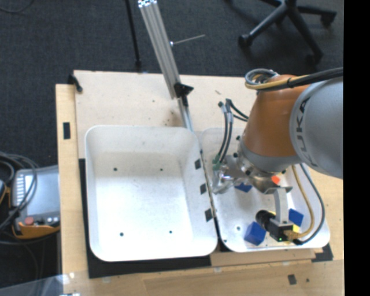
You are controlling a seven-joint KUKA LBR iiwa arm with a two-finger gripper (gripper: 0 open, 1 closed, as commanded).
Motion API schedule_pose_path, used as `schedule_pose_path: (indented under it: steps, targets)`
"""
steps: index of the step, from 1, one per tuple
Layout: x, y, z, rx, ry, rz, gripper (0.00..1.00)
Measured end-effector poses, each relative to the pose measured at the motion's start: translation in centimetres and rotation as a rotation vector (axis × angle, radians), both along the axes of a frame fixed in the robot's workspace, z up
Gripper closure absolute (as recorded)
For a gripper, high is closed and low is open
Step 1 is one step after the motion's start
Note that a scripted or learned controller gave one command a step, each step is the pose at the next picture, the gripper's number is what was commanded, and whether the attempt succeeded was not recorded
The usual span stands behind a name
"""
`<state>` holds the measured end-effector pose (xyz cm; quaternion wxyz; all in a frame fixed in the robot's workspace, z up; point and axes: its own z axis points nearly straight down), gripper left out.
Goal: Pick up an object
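I'm watching from above as dark, short-pile carpet (52,34) is spreading all round the counter (121,95), a pale plywood sheet with a scuffed matte face and bits of black tape along its edges. At far left a grey pendant (34,196) with an orange underside is sitting on the floor among looping black cables (7,167).

The left bin (144,196) is lying on the counter: shallow, white, round-cornered plastic, lightly speckled, with four small dark dots on its floor. Above it a ribbed aluminium pole (162,49) is slanting down to the counter.

The right bin (231,228) is sitting edge to edge with the left one, of the same glossy white plastic. The end effector (224,181) is hanging over its left side, just beside the wall where the two bins are meeting. I cannot tell whether it is wide or narrow, and I'm not seeing anything gripped in it.

Three blue, square-edged blocks are lying in the right bin. The rear block (243,188) is peeking out just right of the end effector, the front block (254,232) is resting near the bin's front edge, and the right block (296,217) is sitting further right.

The arm (283,127), smooth orange and grey, is looming over them, and a black chair base (283,17) is standing on the carpet behind.
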<state>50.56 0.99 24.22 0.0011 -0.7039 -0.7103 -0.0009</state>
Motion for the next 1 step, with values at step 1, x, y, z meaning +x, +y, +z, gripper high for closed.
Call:
schedule_pose_path:
  steps: [1]
  targets:
    - [-0.14,4.62,-1.02,-0.002,0.003,-0.003,1.00]
